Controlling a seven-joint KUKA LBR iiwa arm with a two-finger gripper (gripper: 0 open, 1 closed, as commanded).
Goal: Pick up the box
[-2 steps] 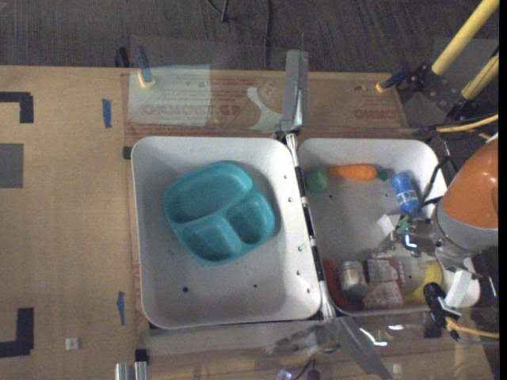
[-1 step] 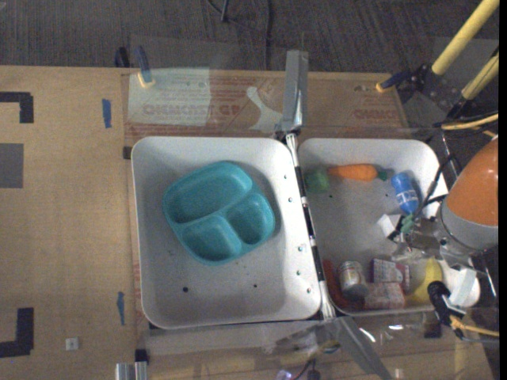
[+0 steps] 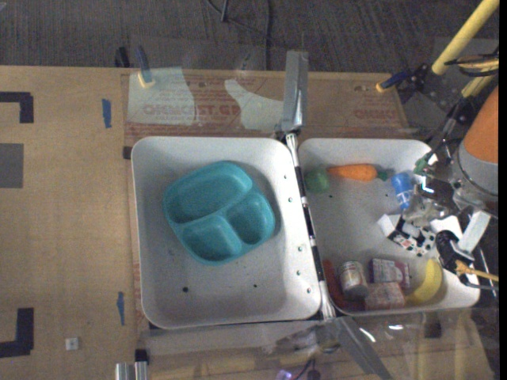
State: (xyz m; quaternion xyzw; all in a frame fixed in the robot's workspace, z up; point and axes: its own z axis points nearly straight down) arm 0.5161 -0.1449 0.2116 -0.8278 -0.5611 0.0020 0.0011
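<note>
Box (image 3: 390, 271): small pinkish carton lying in the right bin, lower part of the frame, between the can and the banana, free of the gripper.
Second carton (image 3: 385, 294): similar pinkish pack just below the box, against the bin's lower wall.
Can (image 3: 351, 277): metal tin just left of the box.
Banana (image 3: 429, 282): yellow, just right of the box, near the bin's lower right corner.
Gripper (image 3: 418, 226): low over the right bin's right side, above and right of the box, apart from it.
Gripper state: cannot tell; the tip is lost in black-and-white clutter.
Arm (image 3: 482, 145): grey with orange band, entering from the right edge.
Blue cup (image 3: 402, 185): just above the gripper.
Carrot (image 3: 353, 172): orange, near the right bin's upper wall.
Green ball (image 3: 318, 180): left of the carrot.
Right bin (image 3: 356, 222): white, right half of the frame.
Left bin (image 3: 154, 212): white, holds a teal divided plate (image 3: 220, 210).
</note>
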